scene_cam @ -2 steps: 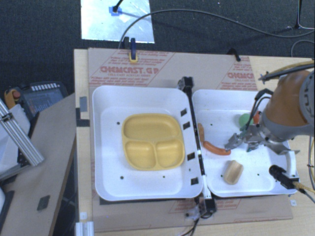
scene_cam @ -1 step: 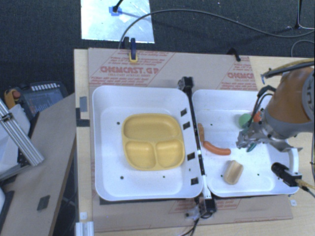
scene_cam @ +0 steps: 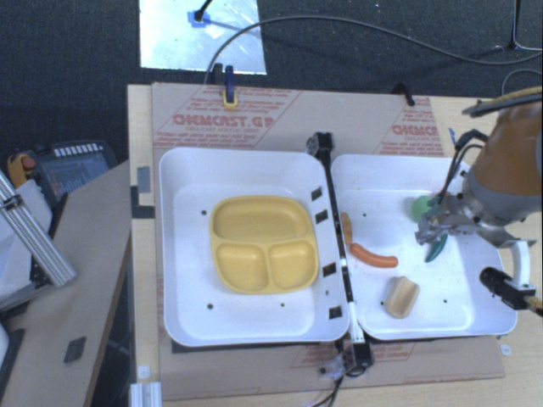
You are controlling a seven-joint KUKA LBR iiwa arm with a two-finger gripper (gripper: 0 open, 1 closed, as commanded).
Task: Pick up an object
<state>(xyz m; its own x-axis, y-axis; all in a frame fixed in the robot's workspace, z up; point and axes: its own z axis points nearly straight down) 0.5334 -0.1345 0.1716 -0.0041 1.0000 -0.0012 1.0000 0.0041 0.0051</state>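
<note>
Bench (scene_cam: 280,108): brown board printed in red, bearing two shallow white bins side by side.

Left bin (scene_cam: 182,253): holds one yellow divided tray (scene_cam: 261,242), three compartments, one wide at the far side and two smaller at the near side; tray sits flat near the bin's middle.

Right bin (scene_cam: 373,176): holds four items;
- orange sausage-shaped piece (scene_cam: 373,257), long axis running left to right with a slight downward slant toward the right, lying near the bin's middle;
- small slim orange piece (scene_cam: 346,225), long axis roughly far to near, just beside the divider between bins and close to the sausage's left end;
- tan bread-like block (scene_cam: 401,297), long axis tilted, upper end leaning right, near the front of the bin, apart from the sausage;
- green object (scene_cam: 424,207), rounded part at the far side, a darker teal strip hanging toward the near side under the gripper.

Gripper (scene_cam: 434,237): over the right bin's right half, directly upon the green object; whether its claw is spread or pinching cannot be told from this angle.
</note>
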